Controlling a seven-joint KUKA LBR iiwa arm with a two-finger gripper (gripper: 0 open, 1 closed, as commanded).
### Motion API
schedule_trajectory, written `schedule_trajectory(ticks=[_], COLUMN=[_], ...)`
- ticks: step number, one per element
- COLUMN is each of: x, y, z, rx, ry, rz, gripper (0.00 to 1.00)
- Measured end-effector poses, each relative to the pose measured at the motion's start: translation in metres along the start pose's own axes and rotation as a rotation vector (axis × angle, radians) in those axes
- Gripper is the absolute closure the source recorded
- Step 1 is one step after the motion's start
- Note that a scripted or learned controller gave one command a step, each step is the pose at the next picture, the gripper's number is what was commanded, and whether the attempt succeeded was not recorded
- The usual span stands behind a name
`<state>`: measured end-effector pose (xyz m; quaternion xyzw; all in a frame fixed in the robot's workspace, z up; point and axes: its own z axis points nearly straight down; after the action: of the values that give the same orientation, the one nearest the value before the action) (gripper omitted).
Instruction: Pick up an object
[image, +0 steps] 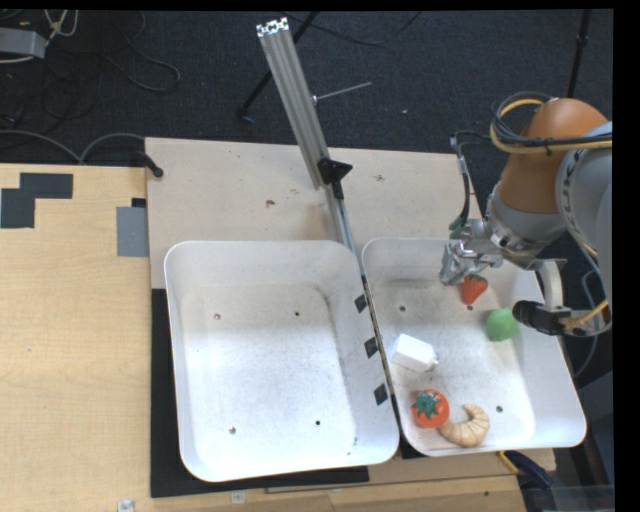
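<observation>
The arm (545, 180) reaches in from the right and carries the claw (466, 268) over the far part of the right bin (560, 425). A small red-orange object (473, 290), possibly a toy strawberry or pepper, sits directly under the claw tips and touches them. It appears clamped between the fingers and looks lifted off the bin floor, though its height above the floor cannot be judged with certainty from this slanted view.

Remaining contents of the right bin:
- green ball (500, 324), just right of and nearer than the claw, close to the right wall
- white block (413, 352), near the divider on the left side
- toy tomato (430, 408) with a green top, at the near end
- croissant (467, 426), touching or just beside the tomato on its right

The left bin (190, 270) carries no items that can be made out. Both bins rest on the tabletop (70, 330), and a slanted aluminium rail (300, 110) rises from the far edge between them.

Judgement: the red object stood apart from the others, which likely made it the easy pick, since the fingers had room on both sides. The pick seems mostly done. The grip looks shallow, at the object's top, so it could slip.
</observation>
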<state>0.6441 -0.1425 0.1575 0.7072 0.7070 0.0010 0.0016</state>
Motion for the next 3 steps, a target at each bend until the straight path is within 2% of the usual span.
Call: schedule_trajectory(ticks=[1,2,3], x=[-0.001,0.038,0.092], y=[0.001,-0.018,-0.048], z=[-0.054,-0.063,-0.065], rx=[-0.001,0.007,0.009], ry=[0.0,0.003,0.004], rz=[-0.001,-0.003,-0.003], gripper=[1.0,1.0,1.0])
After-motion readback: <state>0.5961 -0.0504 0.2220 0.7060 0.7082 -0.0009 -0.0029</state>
